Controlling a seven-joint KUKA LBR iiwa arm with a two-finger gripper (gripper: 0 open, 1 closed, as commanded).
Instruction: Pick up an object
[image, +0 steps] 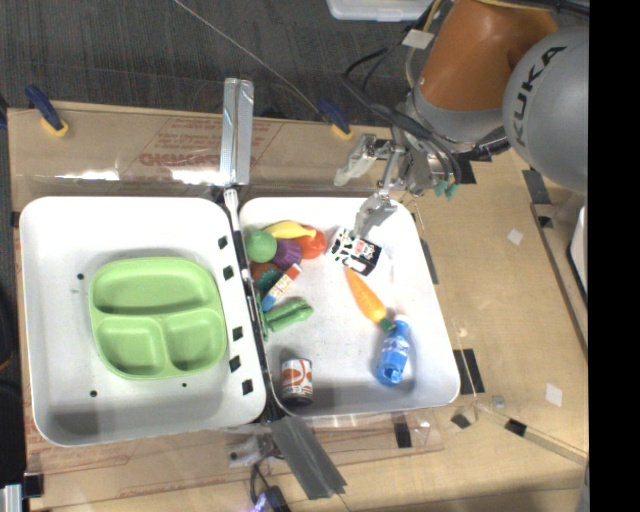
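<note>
The right bin (430, 330) holds several small items. They include a black-and-white patterned block (356, 251), an orange carrot (365, 295), a blue bottle (393, 356), a green pickle (288, 317) and a small can (295, 380). A green ball (262, 245), a yellow banana (288, 229) and other toy food are heaped against the bin's far left wall. My gripper (363, 190) hangs over the bin's far edge, just above and behind the patterned block. It is open, and I see nothing between its fingers.
The left bin (40, 300) holds a green divided plate (158, 318). A metal divider post (238, 130) stands between the bins at the back. Blue clamps (45, 108) pin the cardboard at the bench's far edge.
</note>
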